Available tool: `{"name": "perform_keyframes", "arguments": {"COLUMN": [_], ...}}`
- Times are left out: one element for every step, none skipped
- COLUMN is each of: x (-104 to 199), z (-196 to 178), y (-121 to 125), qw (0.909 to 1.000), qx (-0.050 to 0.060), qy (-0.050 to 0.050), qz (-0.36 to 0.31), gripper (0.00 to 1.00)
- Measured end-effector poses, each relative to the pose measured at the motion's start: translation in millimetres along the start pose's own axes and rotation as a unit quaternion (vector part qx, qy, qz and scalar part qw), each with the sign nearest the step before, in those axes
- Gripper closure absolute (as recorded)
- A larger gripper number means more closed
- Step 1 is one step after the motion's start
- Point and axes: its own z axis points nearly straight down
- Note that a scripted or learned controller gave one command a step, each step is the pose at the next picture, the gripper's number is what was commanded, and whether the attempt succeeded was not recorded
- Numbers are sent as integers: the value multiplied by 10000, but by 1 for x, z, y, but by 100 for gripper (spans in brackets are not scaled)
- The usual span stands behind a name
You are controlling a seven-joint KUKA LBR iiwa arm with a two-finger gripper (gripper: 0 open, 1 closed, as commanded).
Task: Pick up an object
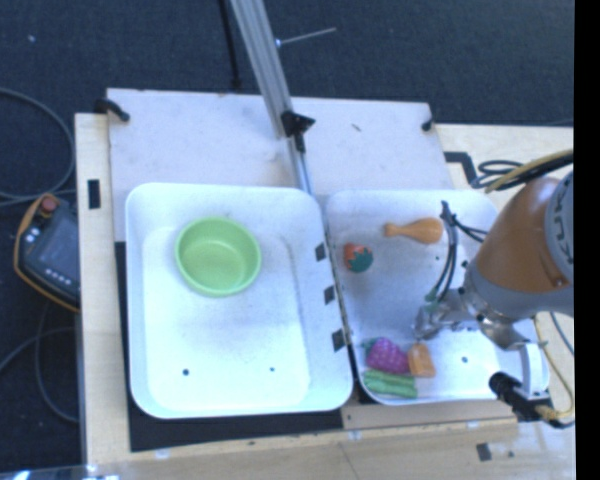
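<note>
Lime-green round plastic bowl (218, 256) in the white left bin (155, 368); purple grape cluster (387, 354), green pod (390, 384), tan drumstick (416, 231).

Just one camera here, fixed up high over the desk (230, 118) and looking down at a slant. It's far enough back to fit both bins, left bin (230, 378) and right bin (470, 388), plus dark floor (80, 28) around them. The arm (525, 248) comes in from the right edge.
</note>
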Motion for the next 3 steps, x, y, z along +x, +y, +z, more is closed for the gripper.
{"name": "perform_keyframes", "arguments": {"x": [-2,-3,43], "z": [-64,-118,-117], "y": [1,4,43], "qw": [10000,10000,10000], "qx": [-10,-10,17], "qy": [-6,-7,11], "qz": [-55,-60,-82], "gripper": [100,100,100]}}
